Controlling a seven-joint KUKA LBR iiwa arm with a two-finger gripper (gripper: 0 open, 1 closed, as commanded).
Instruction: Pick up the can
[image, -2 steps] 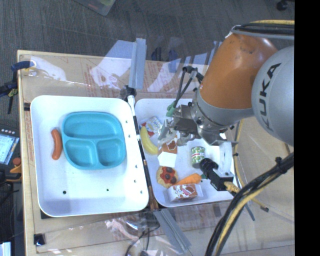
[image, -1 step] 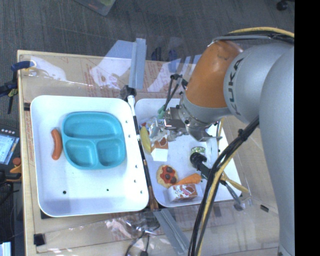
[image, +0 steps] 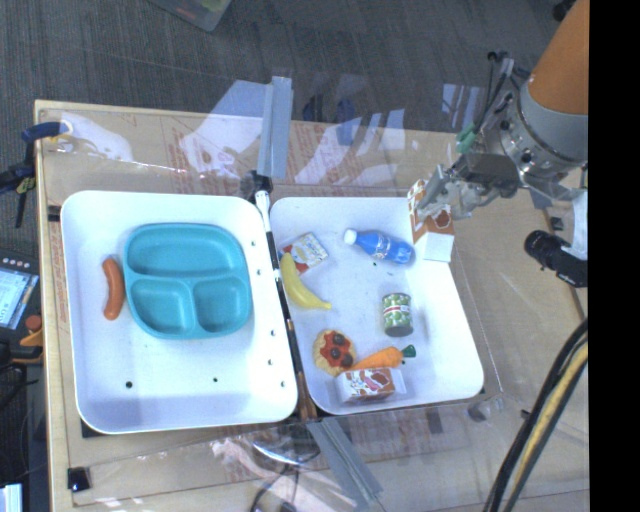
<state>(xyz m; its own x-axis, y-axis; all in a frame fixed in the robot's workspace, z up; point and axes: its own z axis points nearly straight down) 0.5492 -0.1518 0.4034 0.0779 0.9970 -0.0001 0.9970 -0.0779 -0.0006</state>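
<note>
The can (image: 397, 313), green with a grey top, stands upright in the right bin (image: 462, 340), right of its middle. My gripper (image: 437, 203) hovers over that bin's far right corner, well behind the can and apart from it. It is shut on a small brown and white carton (image: 432, 228), which hangs tilted over the bin's right rim.
The right bin also holds a blue bottle (image: 380, 246), a banana (image: 298, 283), a small packet (image: 307, 249), a pizza toy (image: 333, 349), a carrot (image: 382, 357) and a carton (image: 370, 383). In the left bin (image: 90, 380) lie a teal divided tray (image: 190, 278) and a sausage (image: 113, 288).
</note>
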